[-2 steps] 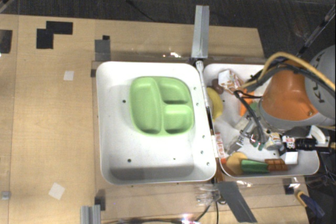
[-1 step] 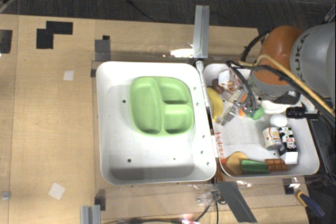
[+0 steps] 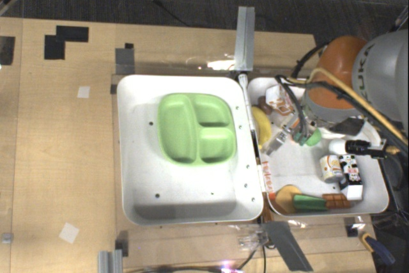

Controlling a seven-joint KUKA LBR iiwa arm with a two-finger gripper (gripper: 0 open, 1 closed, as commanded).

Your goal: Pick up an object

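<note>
claw (image 3: 284,137) was low in the right bin (image 3: 377,204), beside the banana (image 3: 261,124), presumably lined up for a grab; cannot tell its state. green divided tray (image 3: 195,128) lay in the left bin (image 3: 137,201).

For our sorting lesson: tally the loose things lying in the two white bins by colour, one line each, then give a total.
Green: 3, the divided plate, a small green piece, a green stick
Yellow: 1, the banana
White: 1, a small can
Brown: 1, a brown block
Total: 6 that I can tell apart.
</note>
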